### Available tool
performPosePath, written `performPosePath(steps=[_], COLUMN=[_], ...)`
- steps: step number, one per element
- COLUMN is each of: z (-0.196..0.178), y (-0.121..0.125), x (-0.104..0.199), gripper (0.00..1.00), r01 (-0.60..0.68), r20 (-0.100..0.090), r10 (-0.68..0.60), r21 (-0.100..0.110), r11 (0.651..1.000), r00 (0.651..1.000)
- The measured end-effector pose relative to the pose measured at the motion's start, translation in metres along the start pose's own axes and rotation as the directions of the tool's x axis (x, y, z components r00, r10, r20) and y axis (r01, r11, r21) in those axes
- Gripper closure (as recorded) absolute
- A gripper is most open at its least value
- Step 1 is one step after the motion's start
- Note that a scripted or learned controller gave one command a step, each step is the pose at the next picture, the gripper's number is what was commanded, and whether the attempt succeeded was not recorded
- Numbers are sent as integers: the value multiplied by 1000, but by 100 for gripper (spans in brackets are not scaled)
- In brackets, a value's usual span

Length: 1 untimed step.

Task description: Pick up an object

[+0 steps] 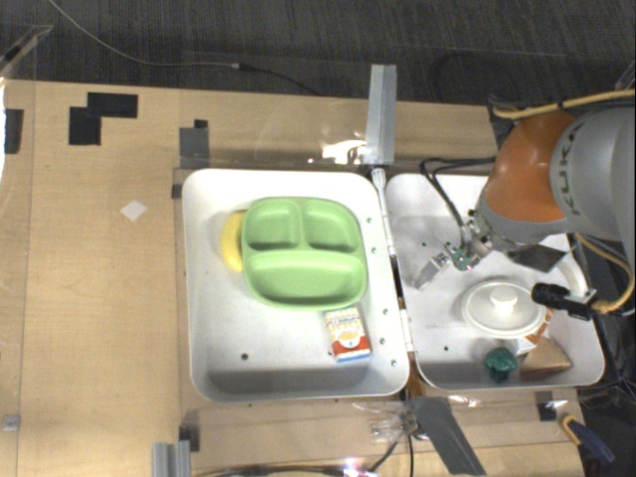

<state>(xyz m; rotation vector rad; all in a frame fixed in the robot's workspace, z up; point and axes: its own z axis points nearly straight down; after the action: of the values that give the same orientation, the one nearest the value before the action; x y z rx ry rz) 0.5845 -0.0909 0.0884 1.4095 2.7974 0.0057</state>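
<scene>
Arm over the right bin, nothing picked up yet.

The gripper (429, 269) hangs low in the right bin (427, 361) beside the white lid (502, 306); I cannot tell the jaw state. The grasp and lift are left.

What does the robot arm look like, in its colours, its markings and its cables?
The arm is grey and rounded, with an orange band above the wrist. Dark letters of the maker's name show on the grey shell beside the band. Black cables run along the wrist, and a yellow cable passes above the band. The gripper is small and metallic, with green parts near its base.
</scene>
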Motion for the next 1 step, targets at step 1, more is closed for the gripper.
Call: performPosePath(steps=[1], z=[-99], y=[32], x=[52], gripper=[0], r01=[407], r20=[-1], r10=[-407], r21=[-1], r11=[913], r00=[913])
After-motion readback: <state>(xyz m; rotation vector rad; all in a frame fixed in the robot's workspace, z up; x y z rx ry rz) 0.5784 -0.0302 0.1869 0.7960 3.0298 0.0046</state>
